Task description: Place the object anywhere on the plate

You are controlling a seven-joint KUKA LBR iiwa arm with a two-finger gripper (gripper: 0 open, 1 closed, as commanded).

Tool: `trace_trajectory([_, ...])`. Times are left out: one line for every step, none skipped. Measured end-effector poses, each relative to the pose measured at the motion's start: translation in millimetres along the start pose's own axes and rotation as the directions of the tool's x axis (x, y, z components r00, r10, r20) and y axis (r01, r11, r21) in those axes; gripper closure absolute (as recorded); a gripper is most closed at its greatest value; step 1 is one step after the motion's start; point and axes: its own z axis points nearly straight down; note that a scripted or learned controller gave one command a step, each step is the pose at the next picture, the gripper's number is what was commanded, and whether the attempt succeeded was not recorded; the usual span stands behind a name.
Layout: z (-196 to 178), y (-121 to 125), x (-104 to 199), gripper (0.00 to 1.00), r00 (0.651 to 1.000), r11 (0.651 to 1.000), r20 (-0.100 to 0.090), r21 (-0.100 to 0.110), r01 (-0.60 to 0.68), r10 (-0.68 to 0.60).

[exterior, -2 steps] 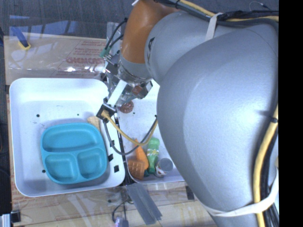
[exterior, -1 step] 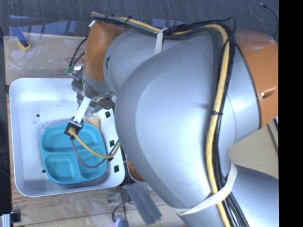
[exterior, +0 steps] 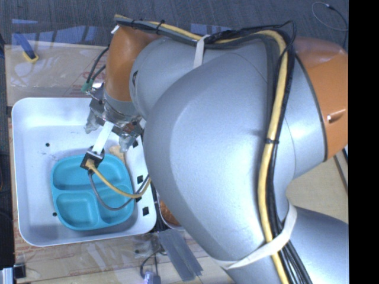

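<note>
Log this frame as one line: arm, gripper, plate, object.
arm: over left bin, covers right side | gripper: above plate's upper right edge, finger state unclear | plate: blue, three compartments, in left bin | object: cannot identify

We see a white bin [exterior: 26, 158] at the left, resting on a pale wooden desk [exterior: 53, 64]. A yellow-and-blue strip [exterior: 25, 47] lies on the desk's far left corner. Grey carpeted floor [exterior: 177, 2] lies beyond the desk.

text: none legible | labels: none | brands: none | numbers: none | signs: none
</note>
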Motion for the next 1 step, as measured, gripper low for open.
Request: trace_trajectory([-120.1,67.6,-52.1,0.00,0.997,0.997,-0.004,-0.003,-0.072,0.072])
